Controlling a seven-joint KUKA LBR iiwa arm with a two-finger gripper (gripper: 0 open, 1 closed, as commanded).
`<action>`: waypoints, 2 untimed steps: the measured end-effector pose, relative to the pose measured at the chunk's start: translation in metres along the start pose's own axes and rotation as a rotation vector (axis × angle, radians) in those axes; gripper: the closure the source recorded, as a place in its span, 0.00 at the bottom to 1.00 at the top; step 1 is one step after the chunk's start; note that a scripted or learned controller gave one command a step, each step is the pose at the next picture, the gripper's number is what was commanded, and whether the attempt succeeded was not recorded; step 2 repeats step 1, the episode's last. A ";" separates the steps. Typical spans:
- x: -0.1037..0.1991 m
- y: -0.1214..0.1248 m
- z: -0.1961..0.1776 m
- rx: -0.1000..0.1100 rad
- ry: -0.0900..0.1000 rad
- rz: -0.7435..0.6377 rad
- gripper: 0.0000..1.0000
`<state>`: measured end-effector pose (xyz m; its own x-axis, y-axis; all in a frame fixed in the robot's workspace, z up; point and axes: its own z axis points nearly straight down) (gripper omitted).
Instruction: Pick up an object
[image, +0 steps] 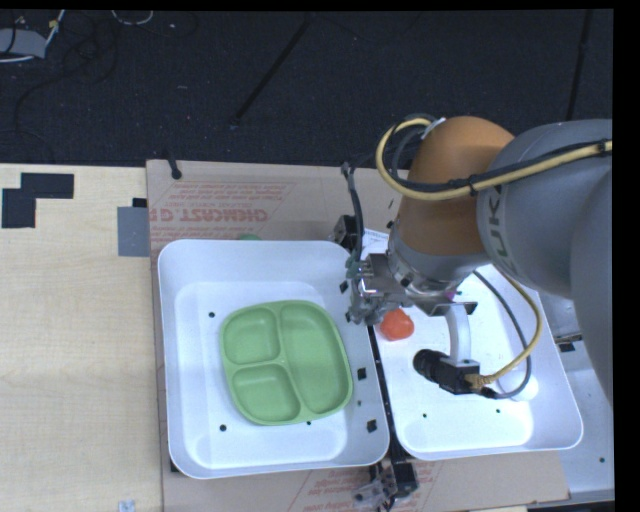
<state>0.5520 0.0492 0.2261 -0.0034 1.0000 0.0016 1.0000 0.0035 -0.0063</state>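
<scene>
Pale wooden desk (70, 330) carries two white bins. Over the right bin (500, 420), the pincer (375, 300) hangs beside an orange ball (397, 324); its grip I cannot tell. Descending off-centre might nudge the ball into rolling away.

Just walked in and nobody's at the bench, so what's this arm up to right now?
A program-driven arm is trying to pick something up. It reaches in from the right and hangs over the near-left corner of the right bin, its wrist right above a small orange-red object lying there. Whether the object is gripped cannot be seen. The left bin holds a green divided tray, untouched.
</scene>
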 end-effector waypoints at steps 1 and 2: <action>0.057 -0.022 -0.003 0.000 0.000 -0.002 1.00; 0.057 -0.022 -0.003 0.000 0.000 -0.002 1.00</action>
